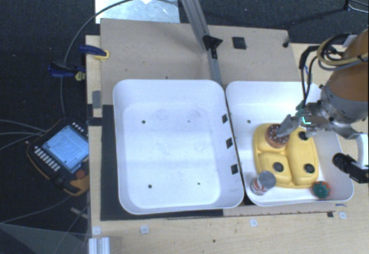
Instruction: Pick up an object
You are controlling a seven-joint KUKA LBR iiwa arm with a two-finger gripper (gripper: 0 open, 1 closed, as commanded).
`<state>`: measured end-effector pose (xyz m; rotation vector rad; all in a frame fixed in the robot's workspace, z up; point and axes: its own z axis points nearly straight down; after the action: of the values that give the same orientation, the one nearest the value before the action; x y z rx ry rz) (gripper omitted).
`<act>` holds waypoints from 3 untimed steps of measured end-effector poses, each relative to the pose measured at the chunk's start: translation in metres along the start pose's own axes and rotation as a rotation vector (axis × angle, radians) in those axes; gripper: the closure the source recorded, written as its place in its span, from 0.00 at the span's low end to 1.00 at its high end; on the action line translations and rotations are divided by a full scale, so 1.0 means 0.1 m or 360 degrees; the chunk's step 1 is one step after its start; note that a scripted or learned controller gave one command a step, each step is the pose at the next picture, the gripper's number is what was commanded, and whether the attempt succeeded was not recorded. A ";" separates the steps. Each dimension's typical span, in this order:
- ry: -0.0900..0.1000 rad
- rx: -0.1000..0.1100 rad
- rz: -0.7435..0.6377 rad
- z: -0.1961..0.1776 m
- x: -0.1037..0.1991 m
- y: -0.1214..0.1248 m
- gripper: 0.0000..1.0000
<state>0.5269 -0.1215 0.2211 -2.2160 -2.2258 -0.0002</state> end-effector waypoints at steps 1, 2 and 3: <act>0.0000 -0.0003 0.0000 -0.01 0.00 0.01 0.00; 0.0000 0.0005 0.0006 0.60 -0.05 -0.03 0.00; 0.0018 -0.0006 0.0003 1.17 -0.05 -0.02 0.00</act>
<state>0.5254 -0.1267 0.1043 -2.2145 -2.2198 -0.0168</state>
